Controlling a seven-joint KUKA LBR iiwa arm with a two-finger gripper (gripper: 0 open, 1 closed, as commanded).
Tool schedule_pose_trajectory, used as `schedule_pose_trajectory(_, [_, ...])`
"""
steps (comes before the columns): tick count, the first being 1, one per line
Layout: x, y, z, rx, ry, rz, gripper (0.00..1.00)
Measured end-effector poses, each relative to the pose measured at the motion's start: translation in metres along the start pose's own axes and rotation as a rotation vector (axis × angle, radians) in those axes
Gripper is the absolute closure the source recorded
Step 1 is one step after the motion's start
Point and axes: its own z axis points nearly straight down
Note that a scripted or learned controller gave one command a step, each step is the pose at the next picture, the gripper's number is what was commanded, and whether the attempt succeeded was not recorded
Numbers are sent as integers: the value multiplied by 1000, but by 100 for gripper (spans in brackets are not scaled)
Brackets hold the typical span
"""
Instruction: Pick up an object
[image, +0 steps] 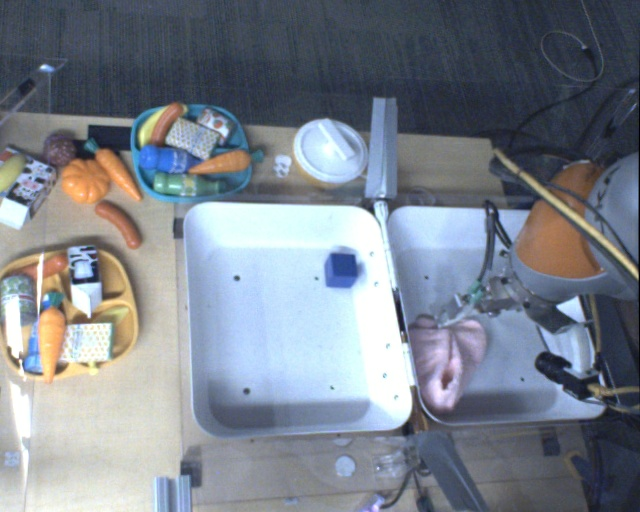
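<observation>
A pink cloth (447, 362) lay at the near left of the right bin (520, 400); the gripper (478, 300) hung just above its far edge, touching or almost touching; I could not tell how wide it was, or if it held anything. It looked like the grab step; next it needed to pinch and lift. A blue block (342, 269) sat far in the left bin (280, 400).

The arm (590, 215) is grey, with a broad orange band (553, 240) bulging just behind the wrist. Ahead of that band the small metal gripper (470, 303) looks silvery with greenish flecks, and thin dark cables loop up beside it. Behind the gripper, black fittings and a white part sit under the grey housing.
</observation>
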Motion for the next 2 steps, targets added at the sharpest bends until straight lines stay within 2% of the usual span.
schedule_pose_trajectory(1, [-18,-56,11,5,-1,246,0])
schedule_pose_trajectory(2, [-50,8,14,8,0,162,0])
